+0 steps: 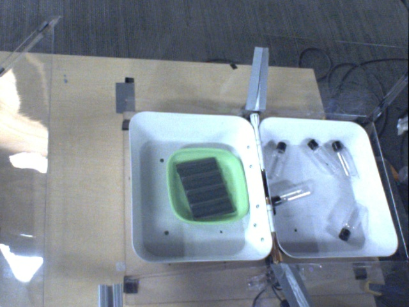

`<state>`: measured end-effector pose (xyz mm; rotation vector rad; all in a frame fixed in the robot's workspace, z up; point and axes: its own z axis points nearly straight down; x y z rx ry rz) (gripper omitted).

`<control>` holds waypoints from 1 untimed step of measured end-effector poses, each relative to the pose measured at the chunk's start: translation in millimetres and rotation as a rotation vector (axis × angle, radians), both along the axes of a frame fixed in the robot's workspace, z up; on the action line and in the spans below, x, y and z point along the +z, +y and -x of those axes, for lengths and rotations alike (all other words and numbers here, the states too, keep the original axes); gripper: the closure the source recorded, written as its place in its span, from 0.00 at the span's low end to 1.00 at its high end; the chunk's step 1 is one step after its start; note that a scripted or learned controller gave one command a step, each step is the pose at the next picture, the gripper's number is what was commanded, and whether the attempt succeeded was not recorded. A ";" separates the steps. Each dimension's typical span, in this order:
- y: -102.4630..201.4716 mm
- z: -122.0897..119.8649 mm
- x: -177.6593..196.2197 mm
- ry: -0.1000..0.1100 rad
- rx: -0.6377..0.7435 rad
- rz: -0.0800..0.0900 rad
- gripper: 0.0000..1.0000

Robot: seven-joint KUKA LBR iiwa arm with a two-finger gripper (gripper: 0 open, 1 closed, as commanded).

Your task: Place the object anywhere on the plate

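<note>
Near edge of the bench (70, 171): pale wood, glare patches at left. Two white bins sit side by side just beyond.

Right bin (377, 171), nearest first: one clear vial with a dark cap (348, 228) lies in the near right corner. Mid-bin, a second vial (291, 194) lies close to the dividing wall, long axis roughly left-right, cap toward the left. Far side: three more vials (310, 152), caps to the far end, bodies slanting nearward. All are see-through, hard to read against the white floor; caps are the only firm cue.

Left bin (144, 190): green plate (238, 171), squarish with rounded corners, centred. A dark ribbed slab (204, 188) already lies on it, tilted slightly.

Key relation, as a judgement: any vial must travel left over the shared wall to reach the plate; the mid-bin vial is nearest it, its axis pointing almost at the plate.

Gripper state: cannot tell from this view.
</note>
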<state>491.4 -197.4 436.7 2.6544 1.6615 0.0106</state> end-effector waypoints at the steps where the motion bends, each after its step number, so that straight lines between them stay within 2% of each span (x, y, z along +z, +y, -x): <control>1: -0.7 2.3 -0.3 0.001 -0.076 -0.002 0.00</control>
